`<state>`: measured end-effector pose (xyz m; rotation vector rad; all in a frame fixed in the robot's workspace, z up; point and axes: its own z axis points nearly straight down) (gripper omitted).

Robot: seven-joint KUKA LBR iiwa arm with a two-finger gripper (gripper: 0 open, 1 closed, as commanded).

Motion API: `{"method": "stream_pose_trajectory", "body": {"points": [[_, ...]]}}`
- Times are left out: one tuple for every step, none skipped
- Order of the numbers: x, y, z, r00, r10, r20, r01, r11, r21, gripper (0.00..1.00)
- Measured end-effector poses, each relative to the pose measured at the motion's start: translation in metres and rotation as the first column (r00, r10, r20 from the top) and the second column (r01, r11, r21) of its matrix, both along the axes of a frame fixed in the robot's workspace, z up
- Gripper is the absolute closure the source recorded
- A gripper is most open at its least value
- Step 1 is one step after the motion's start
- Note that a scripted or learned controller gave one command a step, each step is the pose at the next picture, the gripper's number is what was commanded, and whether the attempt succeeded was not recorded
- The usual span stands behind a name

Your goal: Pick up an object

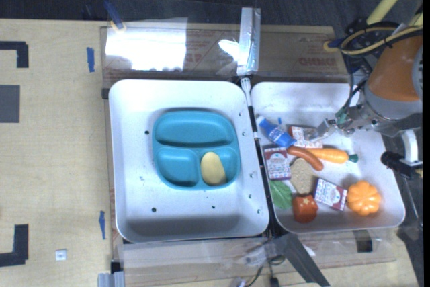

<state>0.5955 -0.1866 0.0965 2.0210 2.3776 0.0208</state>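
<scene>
Because the pick stock is heaped in the right bin, the gripper hangs over its far edge, just beyond the toy carrot. Its grasp state cannot be told. A yellow egg-shaped toy lies in the blue divided tray in the left bin.

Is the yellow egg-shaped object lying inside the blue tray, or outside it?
Inside. The yellow egg-shaped object lies in the lower right compartment of the blue tray, which rests in the left white bin.
</scene>
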Motion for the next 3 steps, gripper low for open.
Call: {"method": "stream_pose_trajectory", "body": {"points": [[-0.056,0.026,-0.01,0.999,0.033,-0.019,-0.033,0.999,0.002,0.0],[-0.054,0.025,0.002,0.999,0.033,-0.012,-0.033,0.999,-0.001,1.0],[-0.003,0.092,0.105,1.0,0.005,-0.013,-0.005,1.0,0.005,1.0]]}}
